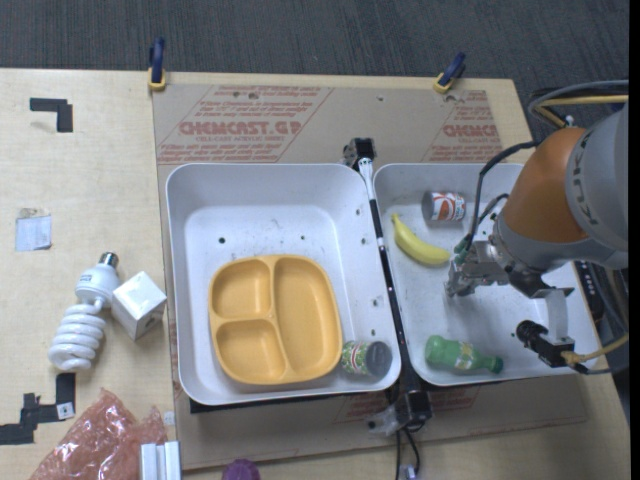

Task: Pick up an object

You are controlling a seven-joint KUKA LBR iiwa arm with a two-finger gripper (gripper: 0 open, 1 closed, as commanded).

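My arm [590, 183] showed as a thick grey body with a rounded orange band [545, 193] above the wrist, black cables looping beside it and a yellow one higher up, while the small metallic gripper [462, 278] looked grey, perhaps with dark fittings.

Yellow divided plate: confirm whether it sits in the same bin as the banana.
No. The yellow divided plate lies in the left bin; the banana lies in the right bin.
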